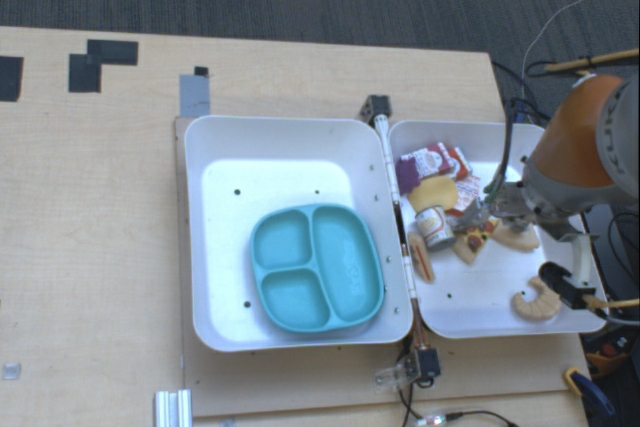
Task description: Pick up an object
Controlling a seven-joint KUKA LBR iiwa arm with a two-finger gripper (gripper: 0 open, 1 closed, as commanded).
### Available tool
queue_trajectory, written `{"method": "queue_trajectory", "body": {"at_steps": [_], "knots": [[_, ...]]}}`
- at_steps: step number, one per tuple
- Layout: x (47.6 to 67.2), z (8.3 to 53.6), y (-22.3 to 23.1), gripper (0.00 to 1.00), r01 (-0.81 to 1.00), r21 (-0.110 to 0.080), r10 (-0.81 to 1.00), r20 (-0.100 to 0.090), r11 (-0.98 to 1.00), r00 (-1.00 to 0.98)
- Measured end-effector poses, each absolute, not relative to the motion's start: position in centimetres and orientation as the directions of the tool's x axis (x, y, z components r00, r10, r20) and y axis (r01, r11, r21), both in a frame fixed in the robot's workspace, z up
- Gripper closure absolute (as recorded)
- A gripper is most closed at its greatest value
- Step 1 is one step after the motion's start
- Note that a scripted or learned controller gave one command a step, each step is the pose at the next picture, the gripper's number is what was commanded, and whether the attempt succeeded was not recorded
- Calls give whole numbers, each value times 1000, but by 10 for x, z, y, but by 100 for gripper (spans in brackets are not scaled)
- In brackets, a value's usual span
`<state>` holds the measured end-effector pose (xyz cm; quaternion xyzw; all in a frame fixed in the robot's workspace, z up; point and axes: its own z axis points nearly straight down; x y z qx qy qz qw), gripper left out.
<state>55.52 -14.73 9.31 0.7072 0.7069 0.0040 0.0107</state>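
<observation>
The right bin (480, 300) holds a pile of small toy foods. At its far left lies a purple and white packet (425, 162), with a yellow piece (437, 192) just in front of it. A small tin can (432, 228) stands below that, and a hot dog (422, 261) lies by the bin's left wall. A tan croissant (535, 302) rests near the front right corner. My gripper (487, 215) is low over the middle of the pile, next to a small brown and red item (470, 242) and a pale flat piece (517, 237).
The left bin (225, 215) carries a blue plate with three compartments (317, 267). Between the bins runs a raised divider (392, 205). The arm's grey and orange body (585, 150) hangs over the right bin's far right side. Cables lie off the bench to the right.
</observation>
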Motion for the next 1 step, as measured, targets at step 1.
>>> {"method": "queue_trajectory", "body": {"at_steps": [1], "knots": [[558, 104, -145, 100, 1000, 28, 1000, -6, 1, -1]]}}
